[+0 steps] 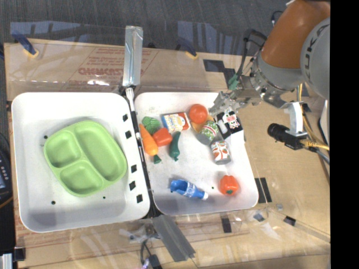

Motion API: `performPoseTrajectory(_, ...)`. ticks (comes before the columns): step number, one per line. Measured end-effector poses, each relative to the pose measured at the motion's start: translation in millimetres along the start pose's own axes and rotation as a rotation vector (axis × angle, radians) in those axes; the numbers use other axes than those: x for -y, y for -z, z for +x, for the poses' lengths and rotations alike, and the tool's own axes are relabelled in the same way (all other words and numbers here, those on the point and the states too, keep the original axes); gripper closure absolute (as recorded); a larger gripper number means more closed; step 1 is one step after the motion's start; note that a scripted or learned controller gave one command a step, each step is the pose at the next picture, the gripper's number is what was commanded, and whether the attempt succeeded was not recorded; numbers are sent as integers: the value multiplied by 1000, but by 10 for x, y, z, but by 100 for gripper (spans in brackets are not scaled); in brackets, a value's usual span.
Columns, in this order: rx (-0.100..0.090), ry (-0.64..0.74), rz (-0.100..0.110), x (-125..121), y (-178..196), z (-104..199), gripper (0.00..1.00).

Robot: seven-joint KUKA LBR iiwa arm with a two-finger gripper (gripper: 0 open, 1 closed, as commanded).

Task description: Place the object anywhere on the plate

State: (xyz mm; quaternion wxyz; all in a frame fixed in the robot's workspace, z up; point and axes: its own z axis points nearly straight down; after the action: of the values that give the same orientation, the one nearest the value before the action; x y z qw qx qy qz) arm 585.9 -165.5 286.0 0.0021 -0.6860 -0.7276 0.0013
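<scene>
A light green plate (84, 157) with three compartments lies in the left bin (28, 206), and nothing rests on it. The right bin (247, 198) holds the toy foods. My gripper (224, 103) hangs over that bin's far right corner. It is just above a black-and-white carton (231, 122), a green-labelled can (208, 132) and an orange ball-shaped fruit (197, 114). Whether it touches any of them I cannot tell.
Also in the right bin are a picture carton (175, 121), a carrot (148, 142), a red piece (162, 137), a dark green vegetable (175, 145), a red-labelled can (221, 152), a blue bottle (188, 189) and an orange-red pepper (229, 185). A metal post (133, 55) stands behind the bins' divide.
</scene>
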Motion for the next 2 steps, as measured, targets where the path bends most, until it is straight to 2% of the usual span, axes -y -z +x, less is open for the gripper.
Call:
performPoseTrajectory(1,0,104,5,-235,-928,554,100)
performPoseTrajectory(2,2,384,-3,-790,-949,1253,100)
